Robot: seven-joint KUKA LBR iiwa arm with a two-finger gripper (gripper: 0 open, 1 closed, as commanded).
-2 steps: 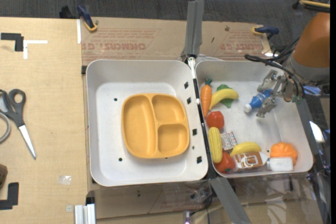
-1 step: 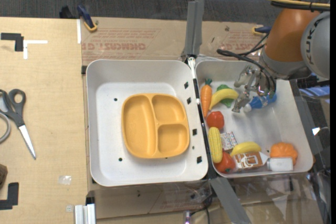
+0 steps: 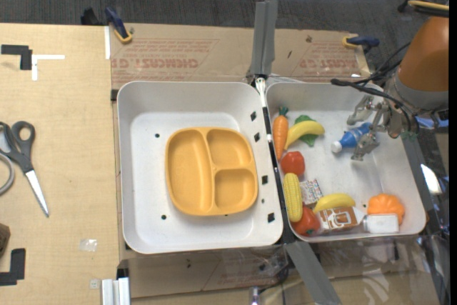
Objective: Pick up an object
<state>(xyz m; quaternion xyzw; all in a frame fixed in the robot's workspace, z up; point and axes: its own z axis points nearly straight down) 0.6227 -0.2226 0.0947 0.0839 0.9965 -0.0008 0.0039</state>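
A pale wooden bench (image 3: 57,153) sits over dark carpet, with flattened cardboard laid under the two bins, likely to pad and level them. At your far left lie grey-handled scissors (image 3: 27,161), well apart from the work. Next comes the left bin (image 3: 136,168), smooth white plastic with rounded corners, and in it a yellow divided plate (image 3: 211,171), glossy, three shallow compartments, lying flat near the middle. Past the centre divider, the right bin (image 3: 410,175) holds the toy food, crowded along its left wall and front: an orange carrot (image 3: 280,132), a curved yellow banana (image 3: 305,131) with a green piece behind it, a red tomato (image 3: 293,163), a knobbly corn cob (image 3: 292,196), a second banana (image 3: 334,202) on a brown carton (image 3: 339,218), and a ribbed orange pumpkin (image 3: 386,206). The blue bottle (image 3: 350,139) lies on its side, apart from the heap, which makes it the easiest pick. The claw (image 3: 371,132) hangs just above and beside that bottle, metal fingers pointing down; you cannot tell from here whether it is released or clenched, and nothing shows gripped in it
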